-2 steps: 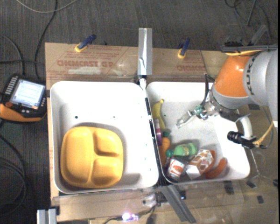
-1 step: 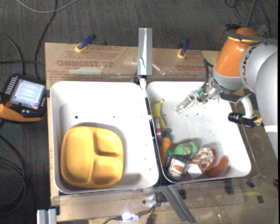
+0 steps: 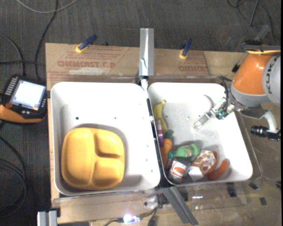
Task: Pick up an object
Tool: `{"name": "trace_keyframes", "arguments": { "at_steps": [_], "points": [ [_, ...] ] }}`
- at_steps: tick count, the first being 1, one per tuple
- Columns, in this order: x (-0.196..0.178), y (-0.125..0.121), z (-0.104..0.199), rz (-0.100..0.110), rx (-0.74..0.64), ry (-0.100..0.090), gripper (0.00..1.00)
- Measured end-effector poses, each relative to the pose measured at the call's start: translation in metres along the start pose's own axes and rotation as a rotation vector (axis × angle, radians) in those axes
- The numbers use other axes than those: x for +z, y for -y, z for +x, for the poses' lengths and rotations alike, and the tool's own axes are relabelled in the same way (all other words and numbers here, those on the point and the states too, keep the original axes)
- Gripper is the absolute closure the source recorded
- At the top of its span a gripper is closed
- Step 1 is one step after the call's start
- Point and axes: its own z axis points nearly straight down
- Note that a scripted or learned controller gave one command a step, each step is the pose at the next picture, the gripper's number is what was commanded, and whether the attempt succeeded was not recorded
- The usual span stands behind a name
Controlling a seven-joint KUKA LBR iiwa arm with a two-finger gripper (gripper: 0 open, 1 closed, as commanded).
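Your end effector (image 3: 203, 111) hangs open, holding nothing, over the right bin's (image 3: 236, 140) bare upper floor. Objects cluster toward the lower left; nearest, the green bottle (image 3: 187, 151), lies crosswise.

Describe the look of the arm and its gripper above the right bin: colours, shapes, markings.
The arm is a thick, rounded grey body with a broad orange band above the wrist and dark lettering on its pale shell at the right. From it a slim metallic gripper extends, with thin silver fingers and a small greenish part at its base. A short black cylinder juts from the arm's lower side.
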Motion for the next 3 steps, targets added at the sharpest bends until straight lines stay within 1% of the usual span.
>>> {"name": "trace_keyframes", "arguments": {
  "at_steps": [1,2,3],
  "points": [
    [-0.001,0.023,0.01,0.002,-0.135,0.008,0.0],
    [-0.012,0.02,0.01,-0.006,-0.134,0.009,1.0],
    [-0.112,-0.075,0.008,0.008,0.027,-0.002,1.0]
  ]
}}
